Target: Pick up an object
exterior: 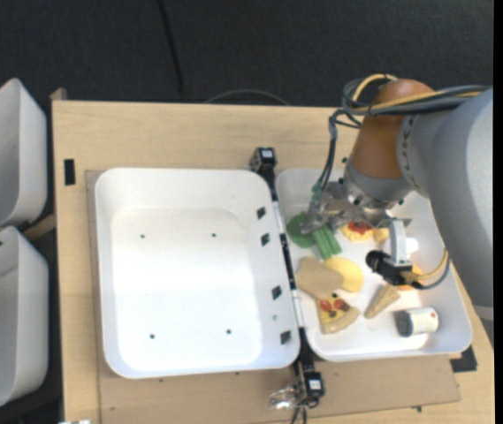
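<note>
My gripper (326, 208) is down inside the right bin (445, 347), near that bin's left wall, in its far half. I cannot tell whether it is open or closed; the wrist housing hides that detail. Directly under and beside it lies a green object (315, 233), a round part toward the left wall with a stick-like part running toward the bin's middle. Whether I touch it cannot be judged.

Toward the bin's centre: a yellow piece (348, 273) touching a tan, slice-like item (319, 278). Nearer the front edge, a pizza-like wedge with red spots (337, 311). Beside it, a small tan triangle (382, 302). Near the front right corner, a white cylinder with a grey end (417, 321). A small red-and-yellow item (357, 230) lies just right of my gripper. A black and white fitting with an orange cable (393, 264) hangs off my wrist over the middle of the bin.

The left bin (110, 193) sits alongside, walls touching.
</note>
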`<state>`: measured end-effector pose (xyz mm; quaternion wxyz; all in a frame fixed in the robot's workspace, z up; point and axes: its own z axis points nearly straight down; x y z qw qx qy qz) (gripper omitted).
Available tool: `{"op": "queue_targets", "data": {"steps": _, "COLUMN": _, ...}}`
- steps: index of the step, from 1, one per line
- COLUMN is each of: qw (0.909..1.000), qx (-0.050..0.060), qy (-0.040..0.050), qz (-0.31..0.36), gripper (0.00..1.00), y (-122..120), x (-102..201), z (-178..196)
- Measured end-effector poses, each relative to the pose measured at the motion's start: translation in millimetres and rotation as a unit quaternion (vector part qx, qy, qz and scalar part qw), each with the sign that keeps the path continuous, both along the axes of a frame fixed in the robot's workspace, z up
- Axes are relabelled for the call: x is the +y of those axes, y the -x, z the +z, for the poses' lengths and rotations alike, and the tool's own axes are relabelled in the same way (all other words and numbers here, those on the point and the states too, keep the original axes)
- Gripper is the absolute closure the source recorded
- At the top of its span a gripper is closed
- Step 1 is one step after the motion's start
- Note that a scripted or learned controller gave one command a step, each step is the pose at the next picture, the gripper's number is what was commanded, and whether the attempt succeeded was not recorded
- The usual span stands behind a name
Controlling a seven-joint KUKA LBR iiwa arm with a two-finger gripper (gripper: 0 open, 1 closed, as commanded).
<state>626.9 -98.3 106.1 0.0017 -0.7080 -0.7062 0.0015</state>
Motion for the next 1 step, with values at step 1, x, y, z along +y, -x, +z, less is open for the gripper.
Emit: {"op": "queue_targets", "data": {"steps": 1, "qw": 1.0000, "qx": -0.006, "qy": -0.0016, "qz": 0.007, "gripper": 1.00, "y": 1.5, "x": 109.6, "z": 98.8}}
